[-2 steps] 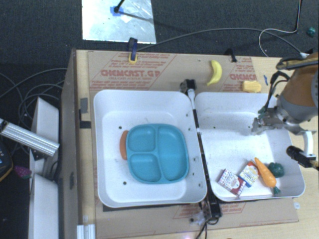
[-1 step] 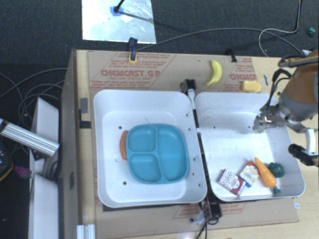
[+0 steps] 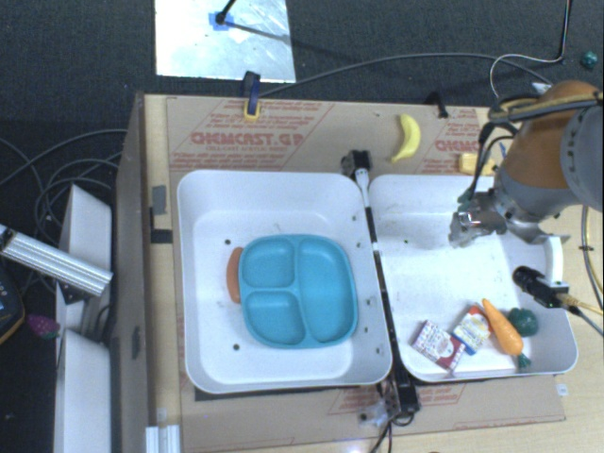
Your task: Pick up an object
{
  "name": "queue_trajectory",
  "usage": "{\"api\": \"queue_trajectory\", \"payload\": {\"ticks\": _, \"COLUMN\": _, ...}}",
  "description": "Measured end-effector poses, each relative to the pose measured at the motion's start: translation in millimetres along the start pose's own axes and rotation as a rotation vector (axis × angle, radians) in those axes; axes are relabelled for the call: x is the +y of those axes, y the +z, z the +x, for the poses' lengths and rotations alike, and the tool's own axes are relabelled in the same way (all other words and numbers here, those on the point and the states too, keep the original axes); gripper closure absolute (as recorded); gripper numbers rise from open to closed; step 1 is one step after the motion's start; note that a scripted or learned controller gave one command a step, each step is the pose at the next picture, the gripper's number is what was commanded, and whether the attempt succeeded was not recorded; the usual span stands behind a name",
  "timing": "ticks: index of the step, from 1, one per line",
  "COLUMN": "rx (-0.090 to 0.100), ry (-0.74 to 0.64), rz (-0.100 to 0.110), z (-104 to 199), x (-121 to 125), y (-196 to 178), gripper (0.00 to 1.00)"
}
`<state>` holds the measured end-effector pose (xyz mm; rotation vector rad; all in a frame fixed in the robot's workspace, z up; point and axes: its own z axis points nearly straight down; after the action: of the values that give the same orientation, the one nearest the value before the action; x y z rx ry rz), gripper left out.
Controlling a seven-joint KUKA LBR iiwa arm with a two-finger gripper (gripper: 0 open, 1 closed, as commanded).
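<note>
The gripper (image 3: 464, 226), its grip state unclear, is held over the right bin (image 3: 415, 281), well apart from the carrot (image 3: 503, 327).

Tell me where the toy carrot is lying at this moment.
The toy carrot lies in the right bin, near its front right corner, between a small white packet and a dark green object.

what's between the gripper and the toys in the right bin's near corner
Nothing visible. The gripper hangs over bare bin floor; the carrot, small carton and red-and-white packet lie nearer the camera with open floor before them.
</note>
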<state>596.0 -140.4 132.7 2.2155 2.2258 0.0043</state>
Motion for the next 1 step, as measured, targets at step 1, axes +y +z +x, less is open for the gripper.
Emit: {"api": "queue_trajectory", "payload": {"ticks": 1, "rx": -0.005, "ry": 0.003, "rz": -0.002, "z": -66.5, "x": 1.2, "y": -92.8, "gripper": 1.00}}
